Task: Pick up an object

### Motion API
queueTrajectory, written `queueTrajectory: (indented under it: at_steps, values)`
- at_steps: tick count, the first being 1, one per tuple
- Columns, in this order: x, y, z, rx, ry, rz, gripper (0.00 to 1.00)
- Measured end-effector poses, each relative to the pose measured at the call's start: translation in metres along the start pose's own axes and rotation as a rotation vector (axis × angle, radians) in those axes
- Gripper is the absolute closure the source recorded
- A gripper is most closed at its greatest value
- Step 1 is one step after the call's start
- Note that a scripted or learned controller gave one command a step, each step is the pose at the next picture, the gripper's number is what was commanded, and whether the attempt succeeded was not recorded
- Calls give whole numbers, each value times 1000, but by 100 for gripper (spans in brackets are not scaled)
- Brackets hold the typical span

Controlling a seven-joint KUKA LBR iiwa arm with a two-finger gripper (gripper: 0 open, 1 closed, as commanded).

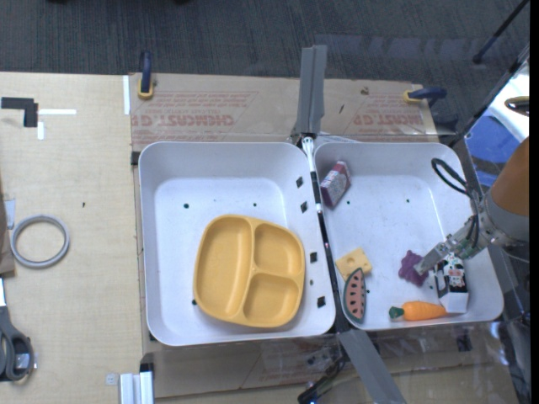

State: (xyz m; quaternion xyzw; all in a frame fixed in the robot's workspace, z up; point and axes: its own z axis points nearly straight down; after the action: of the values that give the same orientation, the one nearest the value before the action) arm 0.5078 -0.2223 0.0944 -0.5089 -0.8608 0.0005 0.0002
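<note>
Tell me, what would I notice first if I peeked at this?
Probably the big yellow divided plate lying in the left bin. Next, the right bin with its toy food: an orange carrot and a watermelon slice near the front edge, a cheese wedge beside them, and the robot's gripper close to a purple toy.

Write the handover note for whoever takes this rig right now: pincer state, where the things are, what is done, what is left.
Pincer: low in the right bin, near its right wall, just right of the purple toy. Nothing seen between its fingers.
Right bin: purple box at upper left, cheese wedge and watermelon slice near the divider, carrot along the front wall.
Left bin: yellow divided plate.
Done: the arm has reached into the right bin.
Left: grasp and lift an object; the purple toy is nearest.
</note>
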Motion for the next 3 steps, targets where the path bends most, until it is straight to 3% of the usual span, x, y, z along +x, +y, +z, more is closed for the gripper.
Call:
queueTrajectory:
  at_steps: [1,2,3]
  values:
    - [16,-21,3,-3,3,201,0]
    - [16,-21,3,-3,3,201,0]
    - [13,-18,-9,-12,-8,198,100]
